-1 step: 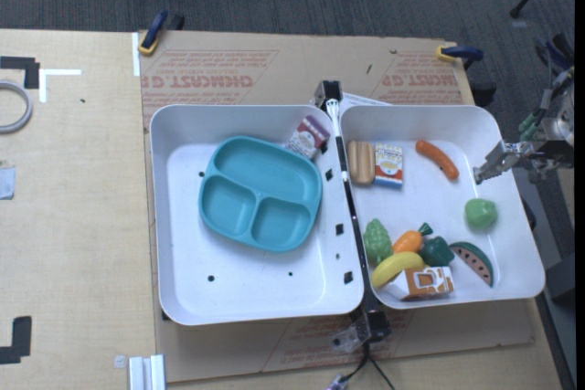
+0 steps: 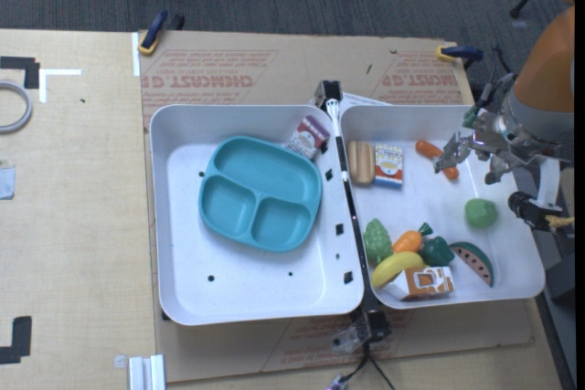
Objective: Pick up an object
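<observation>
Gripper (image 2: 471,155): finger state cannot be told | orange carrot (image 2: 433,152) just left of it | green ball (image 2: 481,213) below it, apart

arm (image 2: 548,87) reaching in from the right, gripper (image 2: 471,155) low over the right bin (image 2: 512,292)

the orange band sits at the frame's right edge, above the grey wrist, which angles down and left toward the right bin's upper right part. the gripper hangs below the wrist, over the right bin's far right side, near its back wall. two dark fingers (image 2: 448,162) point down and left and stand apart, with a visible gap between them and nothing seen in that gap. a dark piece of the wrist hardware juts out lower down, by the right bin's right rim.
</observation>
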`<state>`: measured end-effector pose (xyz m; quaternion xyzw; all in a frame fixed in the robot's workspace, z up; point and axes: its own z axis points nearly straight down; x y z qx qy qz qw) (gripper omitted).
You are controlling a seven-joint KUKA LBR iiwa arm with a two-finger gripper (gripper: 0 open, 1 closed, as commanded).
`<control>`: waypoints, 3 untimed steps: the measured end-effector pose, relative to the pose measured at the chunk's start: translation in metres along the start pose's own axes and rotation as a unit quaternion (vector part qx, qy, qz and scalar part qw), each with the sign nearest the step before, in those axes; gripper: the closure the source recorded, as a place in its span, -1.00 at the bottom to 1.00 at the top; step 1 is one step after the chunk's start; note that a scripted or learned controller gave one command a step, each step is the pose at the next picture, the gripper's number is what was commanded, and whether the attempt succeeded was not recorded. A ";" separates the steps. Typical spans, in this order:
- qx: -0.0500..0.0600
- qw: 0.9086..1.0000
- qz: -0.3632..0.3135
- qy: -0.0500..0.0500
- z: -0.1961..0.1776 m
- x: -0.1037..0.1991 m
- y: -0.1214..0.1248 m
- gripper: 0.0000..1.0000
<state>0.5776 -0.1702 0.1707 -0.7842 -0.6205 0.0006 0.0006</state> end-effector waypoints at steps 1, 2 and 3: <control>-0.001 1.000 -0.023 0.000 0.078 -0.003 0.037 -1.00; -0.001 1.000 -0.024 -0.001 0.068 -0.003 0.038 1.00; -0.001 1.000 -0.029 -0.001 -0.081 0.024 0.032 1.00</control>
